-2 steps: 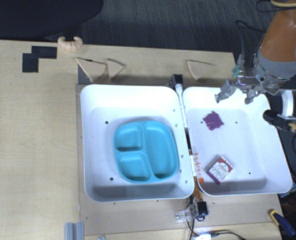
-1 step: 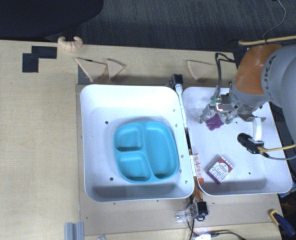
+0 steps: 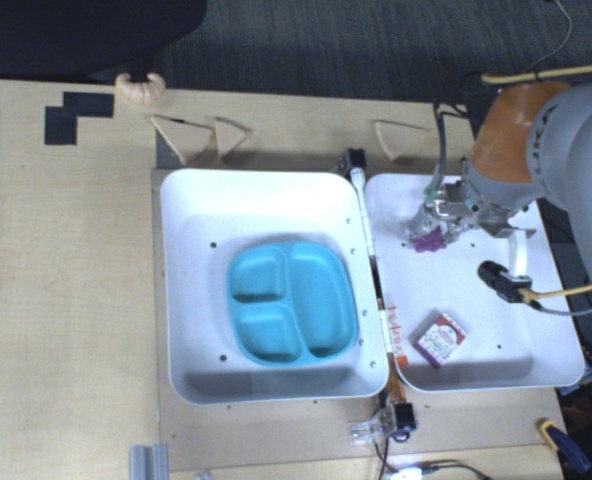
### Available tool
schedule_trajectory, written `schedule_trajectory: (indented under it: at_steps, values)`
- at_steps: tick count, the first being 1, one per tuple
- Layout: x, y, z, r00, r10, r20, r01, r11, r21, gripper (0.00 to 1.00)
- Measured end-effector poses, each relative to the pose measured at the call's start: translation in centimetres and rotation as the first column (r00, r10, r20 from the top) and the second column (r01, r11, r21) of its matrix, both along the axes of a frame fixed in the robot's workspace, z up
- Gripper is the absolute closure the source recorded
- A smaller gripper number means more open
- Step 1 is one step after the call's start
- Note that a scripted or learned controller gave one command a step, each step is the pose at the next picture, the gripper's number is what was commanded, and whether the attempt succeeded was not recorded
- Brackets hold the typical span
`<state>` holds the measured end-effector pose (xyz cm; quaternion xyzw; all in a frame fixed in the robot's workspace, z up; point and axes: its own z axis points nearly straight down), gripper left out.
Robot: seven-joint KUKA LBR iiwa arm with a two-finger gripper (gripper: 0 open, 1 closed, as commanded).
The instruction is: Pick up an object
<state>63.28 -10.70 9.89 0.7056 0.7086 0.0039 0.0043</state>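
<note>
The arm, grey with an orange band, comes in from the upper right of the frame and bends down over the right bin. Its tool sits low in that bin's upper left part, right at a small purple object lying on the bin floor; whether the tool is apart, together or clamped on the purple object cannot be told. Toward the bin's lower middle lies a small red and white box, well apart from the tool. The left bin holds a blue divided tray at its centre. Both bins rest on the light wooden table.
</note>
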Motion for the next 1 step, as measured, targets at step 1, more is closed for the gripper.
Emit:
schedule_trajectory:
  at_steps: [1]
  values:
    - [-2.42, 3.39, 8.7, 1.0, 0.001, -0.007, -0.001, 1.0, 0.001, 1.0]
